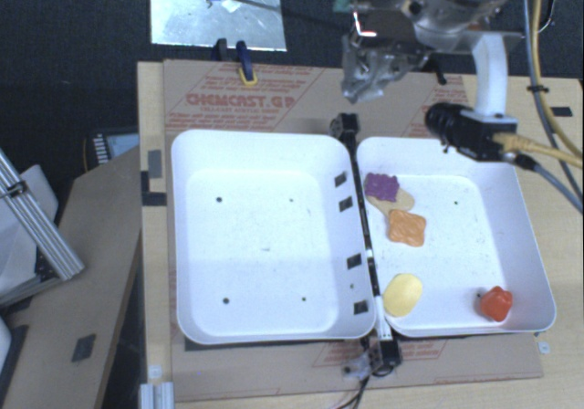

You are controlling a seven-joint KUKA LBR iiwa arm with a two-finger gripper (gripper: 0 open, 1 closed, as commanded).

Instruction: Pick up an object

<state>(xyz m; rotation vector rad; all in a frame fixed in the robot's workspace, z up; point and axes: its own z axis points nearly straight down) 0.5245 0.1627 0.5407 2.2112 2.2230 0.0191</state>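
- Purple block (381, 186), orange piece (407, 229), yellow (402, 294) and red (495, 304) items fill the right bin (525, 215).
- Gripper (365, 88) hangs high above the bins; claw state I cannot tell (blurred).
- Best descend on the isolated red one.

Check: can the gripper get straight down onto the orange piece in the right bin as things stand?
Probably yes. The orange piece lies open from above, though a tan piece touches its upper edge. The gripper hangs above the bins' far edge.
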